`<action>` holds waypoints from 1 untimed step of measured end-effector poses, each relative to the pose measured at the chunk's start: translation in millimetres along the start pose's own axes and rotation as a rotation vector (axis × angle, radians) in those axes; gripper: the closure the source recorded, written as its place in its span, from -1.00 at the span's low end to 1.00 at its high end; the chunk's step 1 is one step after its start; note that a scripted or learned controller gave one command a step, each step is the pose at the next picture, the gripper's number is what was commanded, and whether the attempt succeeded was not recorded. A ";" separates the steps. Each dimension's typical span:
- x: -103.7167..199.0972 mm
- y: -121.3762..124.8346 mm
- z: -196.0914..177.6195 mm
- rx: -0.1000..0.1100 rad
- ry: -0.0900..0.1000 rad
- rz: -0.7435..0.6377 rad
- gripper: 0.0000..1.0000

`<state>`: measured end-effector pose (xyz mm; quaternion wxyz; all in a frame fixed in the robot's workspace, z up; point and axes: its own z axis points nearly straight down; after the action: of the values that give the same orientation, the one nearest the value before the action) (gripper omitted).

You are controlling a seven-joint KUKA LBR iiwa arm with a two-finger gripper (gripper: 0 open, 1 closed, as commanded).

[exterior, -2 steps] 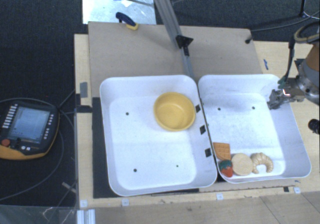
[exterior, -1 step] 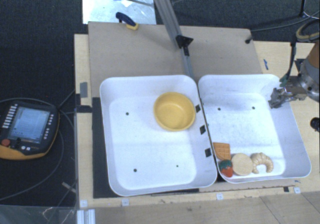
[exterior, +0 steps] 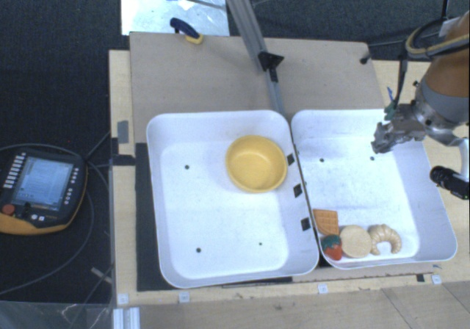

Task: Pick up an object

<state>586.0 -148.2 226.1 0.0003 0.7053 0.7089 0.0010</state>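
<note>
We found four small food pieces bunched in the right bin's (exterior: 429,195) six o'clock corner: one waffle-patterned cracker (exterior: 326,221), one red and green piece (exterior: 333,246) just below it, one round pale cookie (exterior: 355,241) and one croissant (exterior: 386,239). The cookie touched both the red piece and the croissant, and the croissant lay close to the bin's lower wall. From that cluster toward twelve o'clock, the right bin's floor was bare, leaving open room.

The gripper (exterior: 383,140) hung over the right bin at about one o'clock from the foods, well apart from them and near the bin's three o'clock wall. We could not tell how far its fingers were spread, and we saw nothing in them.

At nine o'clock sat the left bin (exterior: 176,247), two bins in all, their inner walls touching. It held one yellow bowl (exterior: 255,163), upright, near its twelve o'clock wall, with open floor around it.
</note>
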 end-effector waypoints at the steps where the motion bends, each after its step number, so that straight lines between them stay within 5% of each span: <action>1: 60.2 2.9 4.1 0.001 0.000 0.000 1.00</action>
<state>588.7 -88.0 222.1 -0.0002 0.7051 0.7091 0.0006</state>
